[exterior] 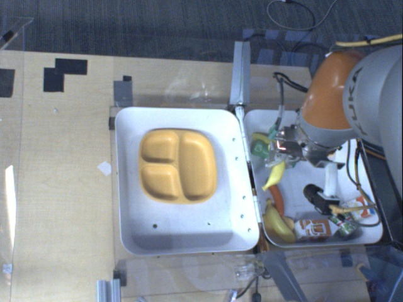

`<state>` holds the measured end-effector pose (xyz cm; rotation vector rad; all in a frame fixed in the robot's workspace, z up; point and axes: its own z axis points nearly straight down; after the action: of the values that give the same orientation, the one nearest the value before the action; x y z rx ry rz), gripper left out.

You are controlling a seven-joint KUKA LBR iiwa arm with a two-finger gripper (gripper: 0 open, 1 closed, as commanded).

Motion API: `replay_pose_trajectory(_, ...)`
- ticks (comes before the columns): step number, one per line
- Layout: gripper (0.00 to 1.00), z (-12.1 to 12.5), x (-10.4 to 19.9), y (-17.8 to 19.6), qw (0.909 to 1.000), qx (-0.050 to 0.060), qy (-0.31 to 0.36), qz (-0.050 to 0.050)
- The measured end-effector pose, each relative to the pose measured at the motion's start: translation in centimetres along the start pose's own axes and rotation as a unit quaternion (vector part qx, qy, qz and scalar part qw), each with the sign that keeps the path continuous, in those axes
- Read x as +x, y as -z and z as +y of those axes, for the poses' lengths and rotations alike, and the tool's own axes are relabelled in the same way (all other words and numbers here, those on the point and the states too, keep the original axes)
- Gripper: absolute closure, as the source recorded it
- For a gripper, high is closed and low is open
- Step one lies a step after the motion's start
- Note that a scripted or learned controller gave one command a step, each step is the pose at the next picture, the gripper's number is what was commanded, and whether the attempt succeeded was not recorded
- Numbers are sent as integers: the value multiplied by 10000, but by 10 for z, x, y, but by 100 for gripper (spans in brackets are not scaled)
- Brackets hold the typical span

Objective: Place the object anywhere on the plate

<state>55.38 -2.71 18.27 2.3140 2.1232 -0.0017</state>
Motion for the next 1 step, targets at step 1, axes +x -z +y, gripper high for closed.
replay_pose_trajectory(1,100,33,75,27,9948,-11,1017,6)
